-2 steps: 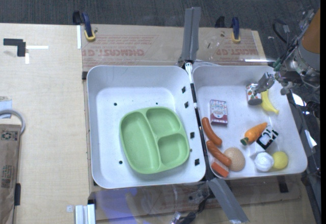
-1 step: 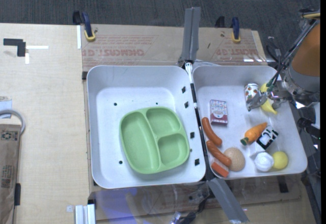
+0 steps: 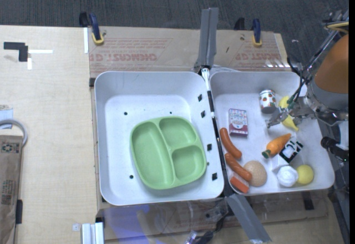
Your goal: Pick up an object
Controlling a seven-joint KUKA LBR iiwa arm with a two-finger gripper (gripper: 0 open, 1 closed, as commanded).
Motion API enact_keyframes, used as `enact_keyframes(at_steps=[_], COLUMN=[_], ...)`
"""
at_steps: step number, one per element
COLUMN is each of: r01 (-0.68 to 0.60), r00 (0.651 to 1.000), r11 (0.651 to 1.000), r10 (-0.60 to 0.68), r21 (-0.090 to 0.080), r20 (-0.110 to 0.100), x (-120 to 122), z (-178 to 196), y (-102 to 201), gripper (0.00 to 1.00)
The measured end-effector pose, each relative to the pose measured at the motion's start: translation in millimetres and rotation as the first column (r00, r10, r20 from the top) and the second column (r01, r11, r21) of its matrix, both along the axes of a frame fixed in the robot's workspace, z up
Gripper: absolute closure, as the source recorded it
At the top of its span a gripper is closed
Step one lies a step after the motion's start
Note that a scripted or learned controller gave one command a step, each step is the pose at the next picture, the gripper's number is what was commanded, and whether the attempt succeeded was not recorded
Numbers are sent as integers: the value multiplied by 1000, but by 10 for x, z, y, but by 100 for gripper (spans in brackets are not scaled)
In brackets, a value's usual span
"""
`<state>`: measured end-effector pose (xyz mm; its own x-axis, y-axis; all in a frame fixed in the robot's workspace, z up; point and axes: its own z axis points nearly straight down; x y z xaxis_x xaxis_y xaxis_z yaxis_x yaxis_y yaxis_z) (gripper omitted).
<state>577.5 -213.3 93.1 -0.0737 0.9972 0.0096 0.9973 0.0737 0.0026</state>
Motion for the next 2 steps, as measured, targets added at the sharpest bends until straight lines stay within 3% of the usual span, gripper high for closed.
enact_keyframes(at_steps=[1, 2], r01=[2, -9], r00=[1000, 1000], r11=[1000, 1000], r10=[-2, 9], r21=[-5, -11], r20=[0, -1], x=[-3, 645], z=[94, 1306], y=[-24, 729], gripper=[100, 100])
